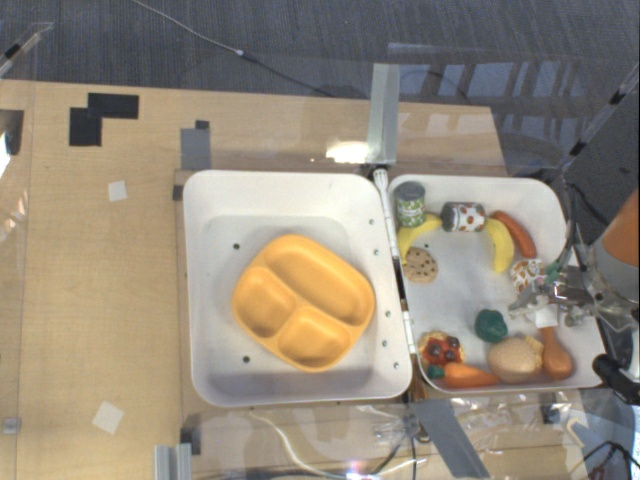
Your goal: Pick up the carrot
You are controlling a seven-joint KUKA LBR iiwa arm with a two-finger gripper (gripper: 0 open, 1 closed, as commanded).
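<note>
The arm (622, 253) is cut off by the right edge, so just a bit of grey and orange shows. The gripper (548, 298) is small and shiny, and its shape is hard to make out. The carrot (470, 375) lies at the near wall of the right bin (455, 268), with its thick end tucked under the bread roll (516, 358). The can (462, 217) has a label too small to read.
</note>
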